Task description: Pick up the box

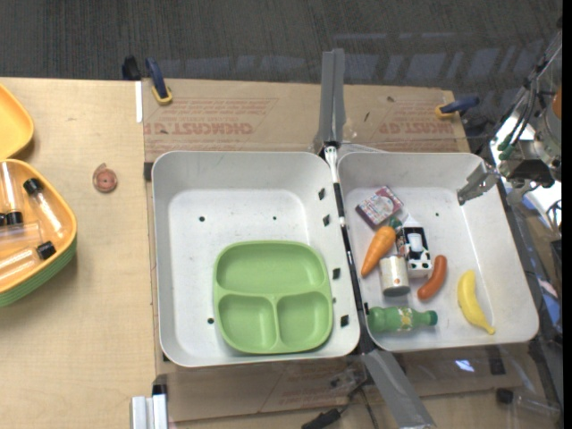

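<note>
I cannot tell if the jaws of the gripper (pixel 475 187) are apart or together. It hangs over the right bin (pixel 511 239) at the rim, at about 2 o'clock, and there is nothing in it. Nearest in that bin, a green bottle (pixel 402 319) lies on its side at 7 o'clock, and a yellow banana (pixel 474 302) lies at 5 o'clock. A bit farther in, near the middle, are a red sausage (pixel 433 277), a grey can (pixel 393 275), a small black and white thing (pixel 414 242) and an orange carrot (pixel 377 249), all close together. The box (pixel 380 206) is farther back, at 11 o'clock, just past the carrot's tip and well apart from the gripper. The left bin (pixel 179 239) has a green plate (pixel 273 295) at 5 o'clock.
</note>
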`<state>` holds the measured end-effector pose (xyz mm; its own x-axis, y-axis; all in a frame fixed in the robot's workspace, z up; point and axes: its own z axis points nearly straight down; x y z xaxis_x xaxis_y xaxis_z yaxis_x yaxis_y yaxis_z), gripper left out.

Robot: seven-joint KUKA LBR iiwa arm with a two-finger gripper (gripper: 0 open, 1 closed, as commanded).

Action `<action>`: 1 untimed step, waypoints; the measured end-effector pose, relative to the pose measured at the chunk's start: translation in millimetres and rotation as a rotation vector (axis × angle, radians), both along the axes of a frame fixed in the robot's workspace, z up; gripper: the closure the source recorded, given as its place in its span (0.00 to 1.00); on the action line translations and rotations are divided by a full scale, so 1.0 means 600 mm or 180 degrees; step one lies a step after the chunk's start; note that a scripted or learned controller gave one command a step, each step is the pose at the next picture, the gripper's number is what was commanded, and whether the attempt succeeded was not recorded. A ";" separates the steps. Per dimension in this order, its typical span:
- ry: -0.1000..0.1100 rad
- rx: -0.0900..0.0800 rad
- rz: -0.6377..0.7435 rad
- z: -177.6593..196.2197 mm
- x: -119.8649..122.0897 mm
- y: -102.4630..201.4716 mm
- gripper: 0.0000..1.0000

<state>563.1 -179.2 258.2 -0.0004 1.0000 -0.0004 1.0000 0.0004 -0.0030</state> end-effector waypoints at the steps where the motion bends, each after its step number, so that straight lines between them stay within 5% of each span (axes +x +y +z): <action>1: -0.0009 -0.0002 0.1074 -0.090 0.133 0.047 0.00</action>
